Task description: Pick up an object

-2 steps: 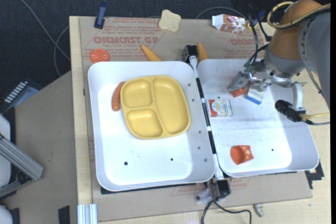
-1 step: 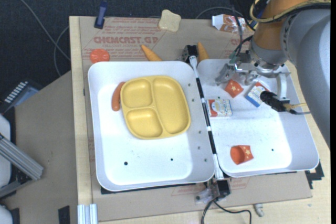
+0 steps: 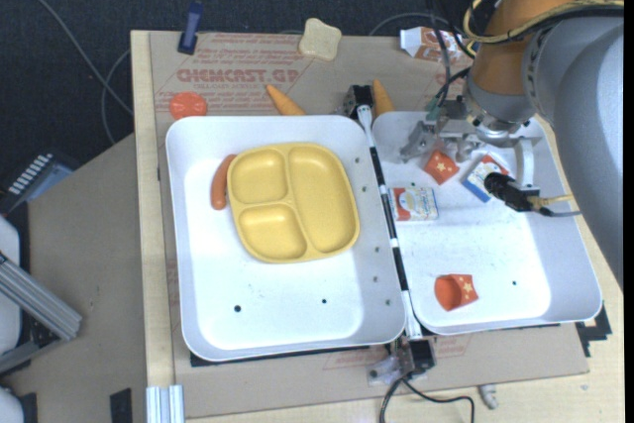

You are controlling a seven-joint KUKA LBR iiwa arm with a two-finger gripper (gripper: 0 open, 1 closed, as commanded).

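Note:
My gripper point(image 3: 466, 142) hangs low over the far end of the right bin point(image 3: 555, 302), beneath the grey wrist and its orange band. A small red carton point(image 3: 441, 167) lies just under its left side, and a blue-and-white item point(image 3: 480, 181) just under its right side; whether the gripper touches either is unclear. Nearer the bin's middle lies a white-and-red packet point(image 3: 414, 203). A red block point(image 3: 456, 291) sits toward the front edge.
The left bin point(image 3: 198, 292) holds a yellow divided tray point(image 3: 292, 201) with a sausage point(image 3: 218, 183) beside it. On the cardboard behind the bins lie a bread slice point(image 3: 320, 38), a carrot point(image 3: 285, 101), an orange disc point(image 3: 186, 104) and a blue item point(image 3: 190, 27).

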